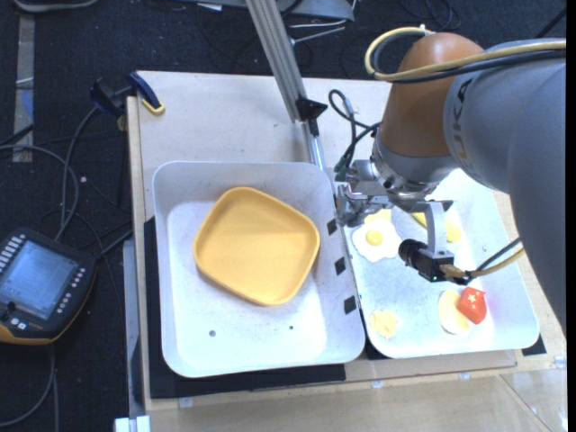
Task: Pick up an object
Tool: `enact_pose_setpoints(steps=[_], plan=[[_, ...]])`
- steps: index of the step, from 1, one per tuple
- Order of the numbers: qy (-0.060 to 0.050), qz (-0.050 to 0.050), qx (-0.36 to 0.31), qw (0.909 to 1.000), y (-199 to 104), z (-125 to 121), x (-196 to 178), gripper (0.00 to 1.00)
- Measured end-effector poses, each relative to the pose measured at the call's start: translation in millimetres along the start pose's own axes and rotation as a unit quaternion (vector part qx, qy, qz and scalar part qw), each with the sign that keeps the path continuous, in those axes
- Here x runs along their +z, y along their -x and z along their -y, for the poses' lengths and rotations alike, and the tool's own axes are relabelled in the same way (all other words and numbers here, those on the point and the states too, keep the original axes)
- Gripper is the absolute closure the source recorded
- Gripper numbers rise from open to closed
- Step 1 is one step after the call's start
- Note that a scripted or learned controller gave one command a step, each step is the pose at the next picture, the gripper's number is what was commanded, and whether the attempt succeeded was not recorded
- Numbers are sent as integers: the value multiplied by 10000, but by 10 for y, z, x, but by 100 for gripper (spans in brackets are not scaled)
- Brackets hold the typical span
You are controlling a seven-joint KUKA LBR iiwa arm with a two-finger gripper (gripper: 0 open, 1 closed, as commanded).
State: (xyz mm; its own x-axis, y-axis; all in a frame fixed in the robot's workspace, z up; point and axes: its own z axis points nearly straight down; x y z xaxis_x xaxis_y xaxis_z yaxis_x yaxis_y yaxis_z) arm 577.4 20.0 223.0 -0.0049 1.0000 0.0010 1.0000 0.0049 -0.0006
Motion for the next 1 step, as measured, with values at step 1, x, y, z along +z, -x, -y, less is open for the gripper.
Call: enact_pose_setpoints(steps=[1], plan=[[-1, 0, 3, 10000, -494, -56, 51, 100]])
